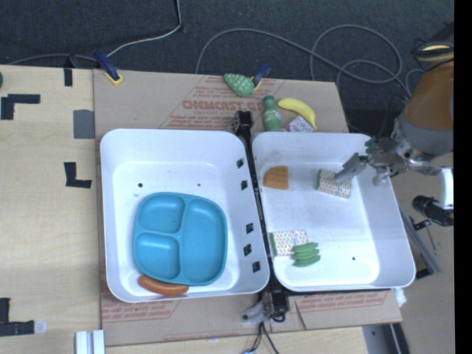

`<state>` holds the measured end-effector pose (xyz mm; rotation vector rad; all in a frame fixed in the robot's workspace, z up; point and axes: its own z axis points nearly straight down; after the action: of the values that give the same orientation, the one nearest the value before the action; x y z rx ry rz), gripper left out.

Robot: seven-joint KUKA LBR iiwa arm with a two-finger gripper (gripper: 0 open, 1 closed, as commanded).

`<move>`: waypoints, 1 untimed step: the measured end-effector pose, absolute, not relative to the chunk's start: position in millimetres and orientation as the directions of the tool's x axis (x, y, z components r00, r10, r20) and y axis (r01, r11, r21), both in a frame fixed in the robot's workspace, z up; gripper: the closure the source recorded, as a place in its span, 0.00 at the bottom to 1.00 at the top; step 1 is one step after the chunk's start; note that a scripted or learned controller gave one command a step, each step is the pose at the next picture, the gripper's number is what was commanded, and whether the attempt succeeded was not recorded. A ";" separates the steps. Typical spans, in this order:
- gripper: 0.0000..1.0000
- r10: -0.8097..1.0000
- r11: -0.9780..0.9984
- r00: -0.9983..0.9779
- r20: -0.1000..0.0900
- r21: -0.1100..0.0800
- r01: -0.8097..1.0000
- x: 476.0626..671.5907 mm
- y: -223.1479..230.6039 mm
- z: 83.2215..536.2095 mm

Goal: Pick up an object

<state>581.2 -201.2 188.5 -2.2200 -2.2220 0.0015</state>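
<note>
My gripper [348,171] reaches into the right bin [383,271] from the right, its tip low over the bin's upper right part. The tip sits at the upper right edge of a small green-and-white patterned block [332,184]; whether they touch is unclear. An orange-brown bread-like piece [276,177] lies to the left of the block. Near the bin's front, a green pea pod [305,254] rests against a patterned flat card [287,239].
The left bin [118,153] holds a blue divided plate [181,237] and an orange sausage [164,286] at its front edge. Behind the bins lie a green bottle [271,113], a banana [298,110] and a green toy [239,84]. Cables run across the back.
</note>
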 end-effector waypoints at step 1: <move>0.00 1.000 0.002 -0.002 -0.002 0.007 1.000 608.7 -139.7 96.1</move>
<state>608.7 -139.7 96.1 -2.2235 -2.2281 -0.0053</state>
